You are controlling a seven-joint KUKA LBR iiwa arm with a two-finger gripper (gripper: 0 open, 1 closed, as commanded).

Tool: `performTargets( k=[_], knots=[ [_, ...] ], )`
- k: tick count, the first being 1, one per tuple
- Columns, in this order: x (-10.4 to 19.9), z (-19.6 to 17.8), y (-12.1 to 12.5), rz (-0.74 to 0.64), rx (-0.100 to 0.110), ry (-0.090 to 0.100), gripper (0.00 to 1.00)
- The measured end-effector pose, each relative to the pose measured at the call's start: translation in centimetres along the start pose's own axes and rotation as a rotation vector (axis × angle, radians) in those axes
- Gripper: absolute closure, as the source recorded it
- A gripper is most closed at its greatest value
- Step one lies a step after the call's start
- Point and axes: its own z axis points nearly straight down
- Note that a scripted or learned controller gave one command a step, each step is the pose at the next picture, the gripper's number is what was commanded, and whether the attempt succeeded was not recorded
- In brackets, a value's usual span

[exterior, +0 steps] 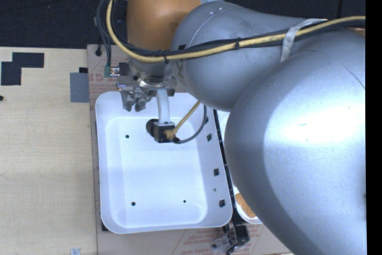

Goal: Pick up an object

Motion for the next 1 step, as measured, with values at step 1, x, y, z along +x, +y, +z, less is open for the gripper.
performTargets(
  k=[1],
  knots=[
    [-0.02,-0.95,-0.01,-0.003,0.002,-0.001,1.00]
  ],
)
